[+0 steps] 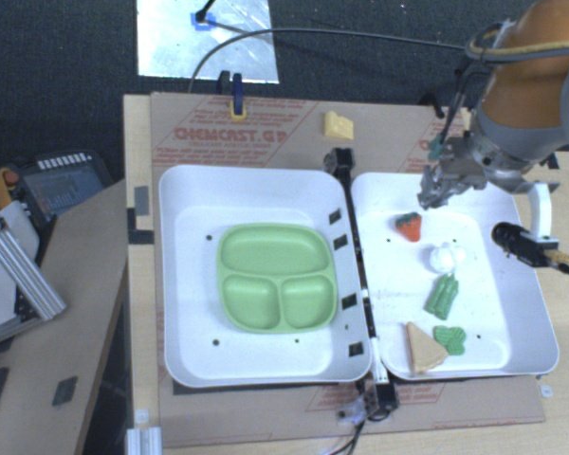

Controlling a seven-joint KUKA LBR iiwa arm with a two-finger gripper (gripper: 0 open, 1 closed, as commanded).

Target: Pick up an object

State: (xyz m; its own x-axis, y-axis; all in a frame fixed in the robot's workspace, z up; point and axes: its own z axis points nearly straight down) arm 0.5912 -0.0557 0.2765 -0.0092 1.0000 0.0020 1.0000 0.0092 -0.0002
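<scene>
A small red toy strawberry [410, 226] with a green top lies in the right white bin [517, 349], near its far edge, touching nothing else. The gripper [434, 197] hangs just beyond it, toward the bin's far edge, on the grey arm with its orange band [545, 28]; whether the gripper is released or clenched cannot be told from this angle, and nothing is visibly between its fingers.

Toward the bin's middle sits a small white rounded object [445, 257], and just nearer lies a green toy vegetable [443, 297]. Close to the near edge rest a tan wedge-shaped toy [422, 348] and, beside it, a small green leafy toy [450, 338].

The left white bin [185, 207] holds a pale green divided plate [273, 277] with three compartments, set at its centre.

Behind the bins, on the tabletop [294, 126], lies a yellow cheese-like wedge [339, 125] near the far edge.
</scene>
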